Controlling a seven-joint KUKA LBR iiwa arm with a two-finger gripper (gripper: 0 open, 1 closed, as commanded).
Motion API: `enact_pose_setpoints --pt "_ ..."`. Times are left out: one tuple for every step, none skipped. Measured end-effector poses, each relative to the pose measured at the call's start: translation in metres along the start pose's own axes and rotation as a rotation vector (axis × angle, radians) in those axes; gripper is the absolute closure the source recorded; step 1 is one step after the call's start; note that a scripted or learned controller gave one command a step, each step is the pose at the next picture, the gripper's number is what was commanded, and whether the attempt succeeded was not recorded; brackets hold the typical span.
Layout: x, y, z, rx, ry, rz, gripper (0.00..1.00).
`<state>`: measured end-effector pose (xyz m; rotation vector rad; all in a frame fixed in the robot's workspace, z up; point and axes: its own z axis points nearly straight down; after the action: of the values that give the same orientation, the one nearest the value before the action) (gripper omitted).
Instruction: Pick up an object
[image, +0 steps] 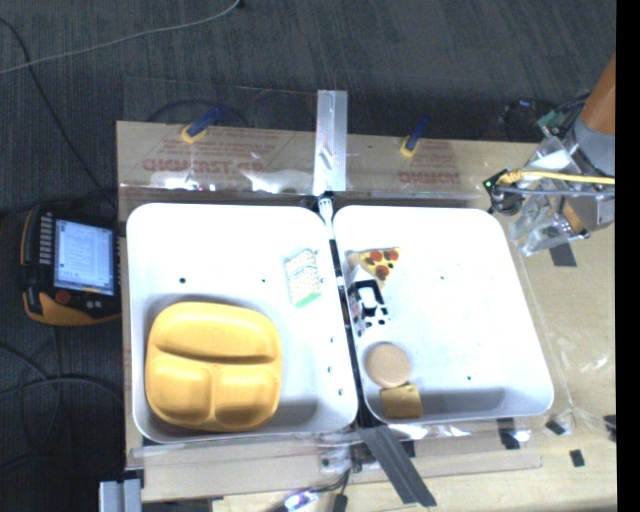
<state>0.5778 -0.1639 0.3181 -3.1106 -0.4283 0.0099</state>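
A: Nothing picked up yet. Candidates lying in both bins: big yellow bread-shaped toy (212, 362) in the near-left corner of the left bin (160, 235); small greenish card (302, 277) against that bin's right wall.

B: And in the right bin (470, 300)?

A: Along its left wall, from far to near: pizza-slice toy (378, 261), small black-and-white item (368, 303), round tan disc (388, 363), brown block (401, 402) touching the disc, at the near-left corner.

B: Gripper?

A: Gripper (545, 215) hanging beyond the right bin's far-right corner, over the worktop (580, 320), well apart from every object. Impossible to tell whether apart or together; too cluttered there.

B: So what remains?

A: Probably everything: choosing one object, reaching in, closing, lifting.

B: Any writing?

A: Red mirrored print on the clear sheet (215, 155) at the worktop's far edge, not readable. Handheld screen (82, 258) on the floor by the left edge, text too small.
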Motion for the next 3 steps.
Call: enact_pose_setpoints --pt "-0.01 0.059 -0.116 -0.003 0.002 0.041 1.0" --pt "-0.009 0.059 -0.124 -0.006 -0.003 0.036 1.0" --pt "-0.009 0.059 -0.133 -0.008 -0.009 0.032 1.0"
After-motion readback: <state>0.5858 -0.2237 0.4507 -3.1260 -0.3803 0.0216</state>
